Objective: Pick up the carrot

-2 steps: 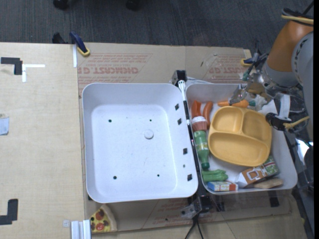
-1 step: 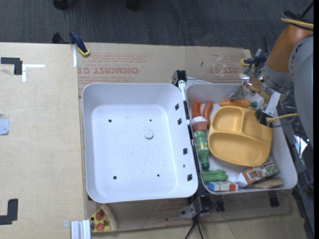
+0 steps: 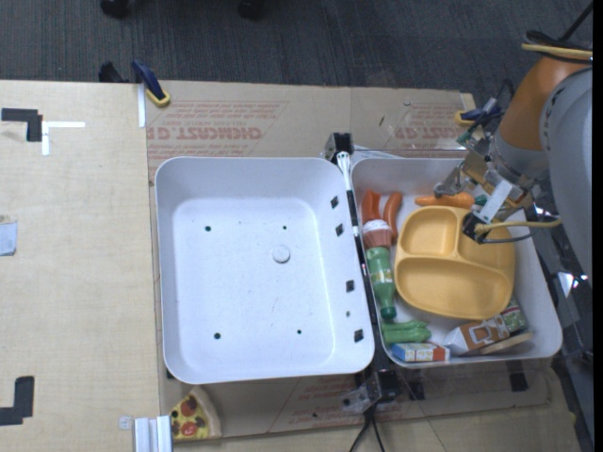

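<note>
The arm's jaws [image 3: 474, 199] hung over the far right corner of the right bin [image 3: 545, 295], close above the yellow divided plate [image 3: 452, 269], and from where I stood I could not tell whether they were spread or closed. The carrot [image 3: 445, 199] lay just beside them, a slim orange piece at the far edge of that plate, apparently touching or nearly touching the jaws, though I could not make out anything gripped between them. Along the bin's left wall sat a green bottle [image 3: 380, 273] with a white and red top, orange pieces [image 3: 381, 205] beyond it and a green vegetable [image 3: 405, 331] nearer me. A small carton [image 3: 420, 352] and a wrapped packet [image 3: 497, 329] lay along the near wall. The left bin [image 3: 250, 266] stood alongside on the counter [image 3: 71, 271], and a toy pizza slice [image 3: 193, 417] rested by its near corner.
</note>
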You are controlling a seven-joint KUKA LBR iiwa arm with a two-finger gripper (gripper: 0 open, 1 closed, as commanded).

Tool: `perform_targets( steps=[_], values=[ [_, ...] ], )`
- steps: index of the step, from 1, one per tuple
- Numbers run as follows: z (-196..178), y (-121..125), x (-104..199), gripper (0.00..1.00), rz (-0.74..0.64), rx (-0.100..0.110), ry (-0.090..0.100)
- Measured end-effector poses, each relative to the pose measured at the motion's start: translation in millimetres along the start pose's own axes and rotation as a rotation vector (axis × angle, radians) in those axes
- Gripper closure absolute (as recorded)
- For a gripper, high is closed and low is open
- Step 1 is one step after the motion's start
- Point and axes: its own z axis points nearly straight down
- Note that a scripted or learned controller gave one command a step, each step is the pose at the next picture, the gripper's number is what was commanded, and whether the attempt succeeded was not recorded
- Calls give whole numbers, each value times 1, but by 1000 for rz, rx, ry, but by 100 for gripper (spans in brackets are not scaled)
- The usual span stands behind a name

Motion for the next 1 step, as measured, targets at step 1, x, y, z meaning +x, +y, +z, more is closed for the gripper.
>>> perform_targets(
  steps=[1],
  values=[
    [-12,0,4,100,-6,0,5]
  ],
)
